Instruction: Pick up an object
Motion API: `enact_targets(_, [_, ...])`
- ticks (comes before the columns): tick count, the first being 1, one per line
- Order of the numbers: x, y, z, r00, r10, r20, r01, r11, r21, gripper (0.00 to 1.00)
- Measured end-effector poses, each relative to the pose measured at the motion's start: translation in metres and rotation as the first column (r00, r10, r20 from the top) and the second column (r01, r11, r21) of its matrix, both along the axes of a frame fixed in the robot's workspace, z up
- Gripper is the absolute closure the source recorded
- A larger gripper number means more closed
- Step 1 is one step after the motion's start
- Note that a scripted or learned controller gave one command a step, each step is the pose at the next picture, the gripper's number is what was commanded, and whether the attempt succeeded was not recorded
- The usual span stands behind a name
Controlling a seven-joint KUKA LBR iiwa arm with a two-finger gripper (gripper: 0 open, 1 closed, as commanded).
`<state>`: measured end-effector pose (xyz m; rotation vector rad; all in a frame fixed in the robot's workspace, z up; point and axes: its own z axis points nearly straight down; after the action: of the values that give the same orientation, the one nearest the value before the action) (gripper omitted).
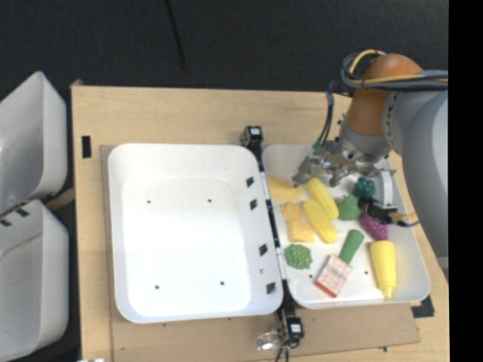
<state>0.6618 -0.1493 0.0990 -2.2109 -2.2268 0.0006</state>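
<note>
Gripper [326, 170] hangs low over the far end of the right bin [411, 289]; finger state cannot be told from here. Directly beneath and just toward the camera lie two yellow corn cobs [321, 208], side by side, angled. Around them: a yellow wedge [284, 191], green broccoli [298, 256], a red-white box [333, 275].

The grey arm [423, 119] reaches in from the right, its orange band [373, 96] above the wrist, and the claw [326, 169] points down at the bench.
</note>
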Motion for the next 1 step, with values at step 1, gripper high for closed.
enact_targets(1, [0.0277, 0.0417, 0.0019, 1.0, -0.001, -0.004, 0.001, 1.0, -0.004, 0.0])
